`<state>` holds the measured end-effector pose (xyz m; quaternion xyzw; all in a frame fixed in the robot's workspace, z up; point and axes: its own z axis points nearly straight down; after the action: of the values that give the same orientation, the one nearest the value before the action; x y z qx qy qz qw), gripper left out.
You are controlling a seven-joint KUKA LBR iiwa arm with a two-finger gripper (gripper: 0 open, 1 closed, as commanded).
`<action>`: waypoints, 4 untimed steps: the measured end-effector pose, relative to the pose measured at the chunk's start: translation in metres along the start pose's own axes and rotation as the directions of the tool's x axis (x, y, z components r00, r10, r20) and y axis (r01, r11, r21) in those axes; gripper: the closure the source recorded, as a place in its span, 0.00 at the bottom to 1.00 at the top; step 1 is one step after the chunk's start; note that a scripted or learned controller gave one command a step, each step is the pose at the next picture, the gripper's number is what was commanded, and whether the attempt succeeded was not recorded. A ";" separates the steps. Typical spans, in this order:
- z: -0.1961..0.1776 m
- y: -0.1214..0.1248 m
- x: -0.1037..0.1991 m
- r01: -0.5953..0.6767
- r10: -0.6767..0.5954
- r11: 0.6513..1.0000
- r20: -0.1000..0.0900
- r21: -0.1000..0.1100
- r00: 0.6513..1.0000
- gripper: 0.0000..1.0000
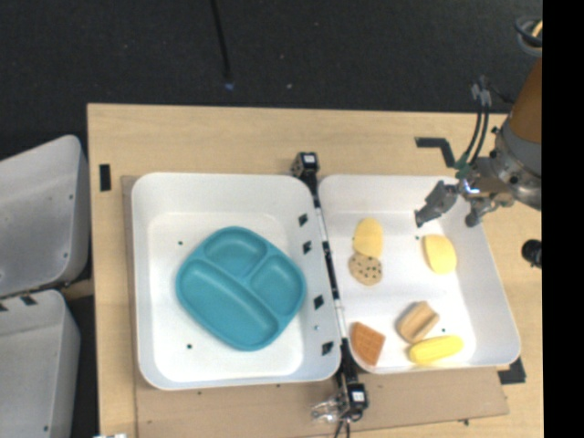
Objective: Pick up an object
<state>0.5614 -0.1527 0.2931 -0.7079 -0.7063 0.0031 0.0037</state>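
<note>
The right bin (484,272) holds several small food items. A pale yellow piece (369,237) lies above a round spotted cookie (366,268). A yellow oval piece (440,254) lies further right. Near the front lie a tan block (417,320), a yellow banana-like piece (435,349) and an orange wedge (368,342). My gripper (453,213) hangs over the bin's back right part, just above the yellow oval piece in the view. Its two dark fingers stand apart, open, with nothing between them.
The left bin (151,272) holds a teal divided plate (241,286). A black clip (305,163) sits at the back where the bins meet. A divider strip (326,272) runs between the bins. Grey panels (36,217) stand left of the bench.
</note>
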 end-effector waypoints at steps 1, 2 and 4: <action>-0.006 0.002 0.000 0.002 -0.002 1.000 0.001 -0.011 1.000 0.00; 0.055 0.004 0.007 0.001 -0.001 1.000 0.001 -0.005 1.000 0.00; 0.176 0.000 -0.001 0.000 0.000 1.000 0.002 -0.005 1.000 0.00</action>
<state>0.5596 -0.1541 0.1168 -0.7078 -0.7064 0.0020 0.0014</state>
